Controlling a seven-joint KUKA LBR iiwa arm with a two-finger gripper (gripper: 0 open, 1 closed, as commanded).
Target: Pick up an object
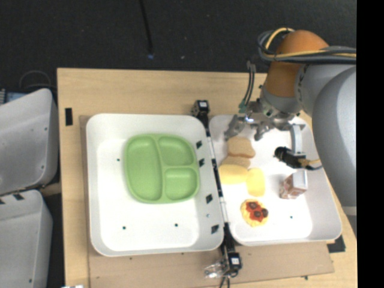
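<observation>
Basically nothing picked yet: gripper (248, 126) hangs over bread slice (239, 149) in right bin (321, 221), can't tell open/closed, no obj. held.

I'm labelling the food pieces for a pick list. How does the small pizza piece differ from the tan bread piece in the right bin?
The pizza piece is round and yellow with red and dark toppings; the bread piece is plain tan and blockier. The pizza piece lies near the bin's front, apart from the arm; the bread piece lies farther back, just below the gripper. Both rest on the right bin's white floor.
</observation>
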